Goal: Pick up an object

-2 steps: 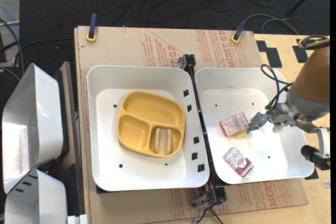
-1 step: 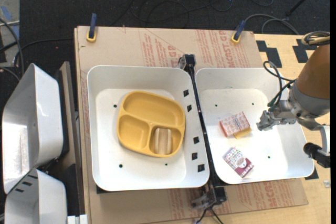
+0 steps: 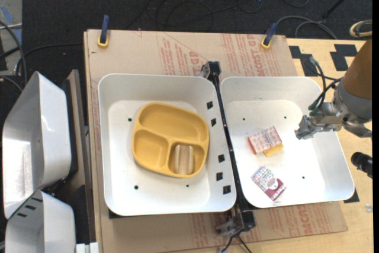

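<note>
While packet (image 3: 265, 141) lettering seems too small to read, I cannot tell the tool (image 3: 303, 130) spread.

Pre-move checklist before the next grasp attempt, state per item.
1. Targets in reach: ok. Red-and-white packet and patterned packet lie in the right bin.
2. Targets apart from each other: ok.
3. Gripper over the right bin: ok, near its right side, beside the packets, not above them.
4. Fingers free of load: cannot tell.
5. Small orange piece touches the red-and-white packet: not ok for a clean single pick.
6. Yellow tray sits in the left bin, out of the path: ok.
</note>
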`<state>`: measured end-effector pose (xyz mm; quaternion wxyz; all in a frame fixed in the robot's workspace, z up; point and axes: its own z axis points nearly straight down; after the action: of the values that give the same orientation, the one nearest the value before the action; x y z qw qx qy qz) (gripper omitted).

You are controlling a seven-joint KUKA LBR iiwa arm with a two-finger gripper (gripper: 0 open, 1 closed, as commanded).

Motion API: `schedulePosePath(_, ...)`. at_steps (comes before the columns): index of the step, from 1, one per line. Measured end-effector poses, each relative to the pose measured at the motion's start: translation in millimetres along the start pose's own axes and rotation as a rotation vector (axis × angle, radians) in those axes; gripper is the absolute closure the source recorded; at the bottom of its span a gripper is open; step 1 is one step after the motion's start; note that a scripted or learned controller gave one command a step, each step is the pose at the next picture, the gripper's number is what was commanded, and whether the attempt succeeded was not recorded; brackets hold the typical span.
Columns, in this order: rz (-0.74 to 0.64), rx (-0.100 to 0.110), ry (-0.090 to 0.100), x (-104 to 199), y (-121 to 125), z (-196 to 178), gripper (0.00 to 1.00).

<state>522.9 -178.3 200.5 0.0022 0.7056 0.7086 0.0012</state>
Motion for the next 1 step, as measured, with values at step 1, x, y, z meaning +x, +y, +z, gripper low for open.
schedulePosePath(1,0.000,-0.001,-0.001,-7.0,1.6,-61.3,1.00)
